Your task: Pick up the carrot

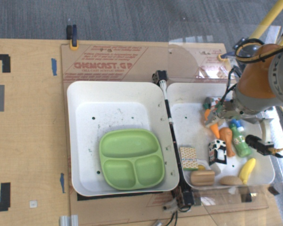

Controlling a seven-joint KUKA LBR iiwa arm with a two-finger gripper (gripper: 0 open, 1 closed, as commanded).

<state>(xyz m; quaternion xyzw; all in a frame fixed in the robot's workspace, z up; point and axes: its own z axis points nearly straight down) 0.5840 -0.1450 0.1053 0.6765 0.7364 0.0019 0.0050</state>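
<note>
— Where is the carrot (pixel 227 141) from you?

— It lies in the right bin (pixel 193 111), toward that bin's middle, just below my jaws (pixel 217 111) as the camera sees it. My wrist hangs over the bin's upper part, with the carrot on the near side of it, toward the bin's front wall.

— Which way does it run?

— Its long axis runs roughly up and down the view, tilted a little. The cow-patterned carton (pixel 218 150) is just beside it on the left, the green bottle (pixel 240 141) just beside it on the right. So I judge the grip has to close across the narrow width, between those two neighbours.

— Are your jaws open?

— I cannot tell; the wrist and cables hide them. Something orange (pixel 208 116) sits right by them, but I cannot say it is between them.

— And the other bin?

— The green divided plate (pixel 131 159) is there, well apart from all this.
</note>
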